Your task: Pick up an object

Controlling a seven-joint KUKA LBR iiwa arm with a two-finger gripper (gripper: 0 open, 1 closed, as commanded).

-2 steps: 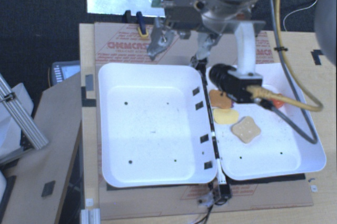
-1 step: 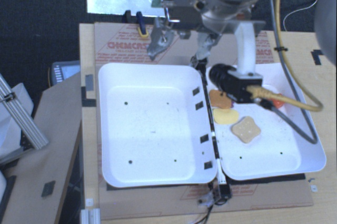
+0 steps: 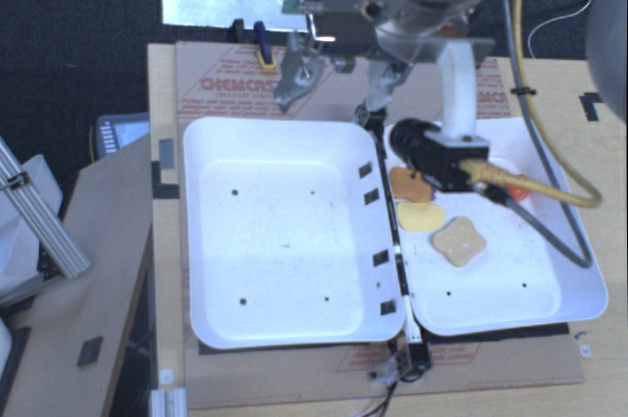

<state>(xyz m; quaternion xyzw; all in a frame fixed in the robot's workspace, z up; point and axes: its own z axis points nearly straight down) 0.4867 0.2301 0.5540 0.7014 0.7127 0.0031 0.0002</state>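
Note:
My gripper hangs high over the back edge of the bench, above the seam between the two bins. Its two grey fingers are spread apart and nothing is between them. In the right bin, near its left wall, lie an orange flat piece, a yellow flat piece and a tan toast-shaped piece. A small red object lies further right, partly hidden by a yellow cable.
The left bin sits beside the right one, joined by black clips along the seam. A black unit on a white post with a yellow cable hangs over the right bin's back left. Cardboard lies under both bins.

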